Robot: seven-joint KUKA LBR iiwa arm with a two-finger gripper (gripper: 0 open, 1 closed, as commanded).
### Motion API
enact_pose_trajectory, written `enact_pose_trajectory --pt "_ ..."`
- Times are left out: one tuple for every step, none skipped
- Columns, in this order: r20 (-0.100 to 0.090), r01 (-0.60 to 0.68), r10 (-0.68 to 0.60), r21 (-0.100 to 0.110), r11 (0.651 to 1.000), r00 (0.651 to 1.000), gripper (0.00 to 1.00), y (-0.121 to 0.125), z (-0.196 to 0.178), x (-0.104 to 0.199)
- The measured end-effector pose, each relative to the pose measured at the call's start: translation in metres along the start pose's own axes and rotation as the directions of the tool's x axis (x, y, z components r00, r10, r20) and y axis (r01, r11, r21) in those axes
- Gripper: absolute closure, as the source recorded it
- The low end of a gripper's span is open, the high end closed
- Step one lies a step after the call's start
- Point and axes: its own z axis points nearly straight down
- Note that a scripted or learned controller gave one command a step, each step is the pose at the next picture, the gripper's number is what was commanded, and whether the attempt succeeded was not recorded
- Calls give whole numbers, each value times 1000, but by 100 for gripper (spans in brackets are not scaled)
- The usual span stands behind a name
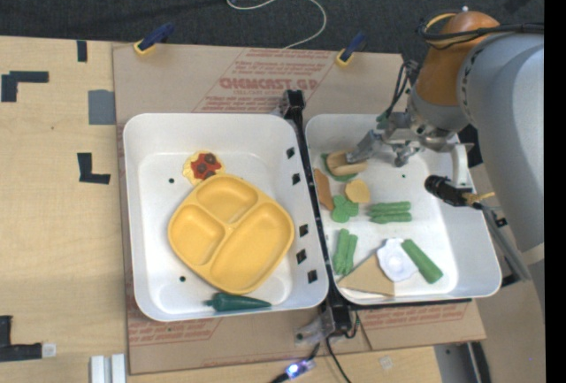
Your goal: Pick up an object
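Nearest the camera, at six o'clock in the left bin (141,195), a dark green pepper-shaped toy (239,303) lies against the front wall, just beside the yellow divided plate (232,233) that fills the bin's middle. Across the divider, the right bin (469,275) holds the clutter: at its five o'clock corner a tan wedge (367,284) lies under a white rounded piece (395,262), with a green stick (422,260) just to the three o'clock side of it and a pair of green pods (344,250) at nine o'clock. Further back, another green bean pair (390,211) lies across the middle, a small green lump (344,210) and a pale yellow disc (357,192) sit near it, and an orange-brown sausage shape (323,189) rests along the divider. Back in the left bin, at eleven o'clock of the plate, a small pizza-like toy (204,165) with red spots lies touching the plate's rim. Farthest in, at the right bin's twelve o'clock, the hand (352,157) reaches in low over a bun-like piece (342,164) with a green edge; one finger (364,147) shows slanting down to it, but I cannot tell whether the hand is wide or narrow, nor whether it grips anything. Judging by that, the pick looks to be at the reach or closing stage: every object rests on a bin floor, nothing is lifted, and the grasp and the raise are both left to do. The bun is the likely target.
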Motion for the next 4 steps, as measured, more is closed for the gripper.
enact_pose_trajectory --pt "2 0 0 -6 1000 1000 0 1 0 0" --pt "-2 1 -1 -14 1000 1000 100 4 -13 2" --pt "0 -1 1 -11 1000 1000 100 0 -72 10" --pt "1 -1 1 -11 1000 1000 100 7 -134 15"
